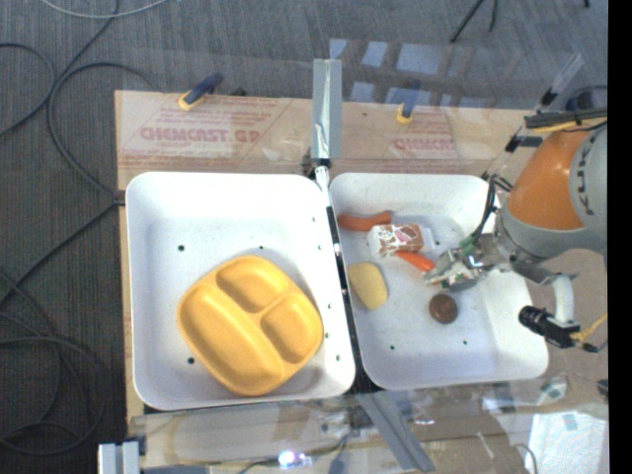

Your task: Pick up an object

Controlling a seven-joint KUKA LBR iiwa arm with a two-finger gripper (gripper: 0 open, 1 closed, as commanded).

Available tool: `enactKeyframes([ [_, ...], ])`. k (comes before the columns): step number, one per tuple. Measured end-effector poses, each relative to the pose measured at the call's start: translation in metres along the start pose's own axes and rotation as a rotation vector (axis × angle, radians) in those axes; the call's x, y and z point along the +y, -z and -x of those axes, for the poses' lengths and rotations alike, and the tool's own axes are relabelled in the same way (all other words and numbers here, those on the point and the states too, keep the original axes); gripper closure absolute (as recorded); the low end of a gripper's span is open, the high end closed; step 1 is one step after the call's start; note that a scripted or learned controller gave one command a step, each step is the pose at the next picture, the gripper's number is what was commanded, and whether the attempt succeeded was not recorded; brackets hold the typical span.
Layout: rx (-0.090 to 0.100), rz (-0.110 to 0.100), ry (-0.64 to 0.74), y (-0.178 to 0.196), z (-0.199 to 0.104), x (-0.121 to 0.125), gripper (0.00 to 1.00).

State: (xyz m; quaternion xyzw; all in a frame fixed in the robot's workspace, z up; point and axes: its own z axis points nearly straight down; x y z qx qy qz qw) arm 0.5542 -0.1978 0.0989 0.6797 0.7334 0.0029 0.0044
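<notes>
From above, the right bin (pixel 513 358) holds several small things. The gripper (pixel 456 270) is low over its middle-right, at the end of the grey arm (pixel 553 215) with its orange band, which comes in from the right edge. Its tips are a small blur of metal and green, and I cannot tell whether the claw is wide, narrow or holding anything.

Just below the gripper lies a brown disc (pixel 443 309), round, dark and flat, alone on the white floor. To the gripper's left is a packet (pixel 398 238) with red and white print. A thin orange stick (pixel 417 261) pokes out from under the packet toward the gripper, its end very near the tips. Another orange piece (pixel 364 221), longer and slightly curved, lies beyond the packet near the bin's left wall. A yellow lump (pixel 368 285), oval and pale like a potato, sits lower left, close to the divider between the bins.

The packet and stick crowd the gripper's left side; the disc lies apart from them.

The left bin (pixel 158 215) carries a yellow tray (pixel 251 324) with three compartments, lying at a slant in its lower half.
</notes>
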Motion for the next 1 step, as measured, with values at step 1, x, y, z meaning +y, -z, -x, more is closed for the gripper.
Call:
enactKeyframes([
  [1,0.0,-0.014,-0.304,0.0939,-0.0512,0.0258,1.0],
])
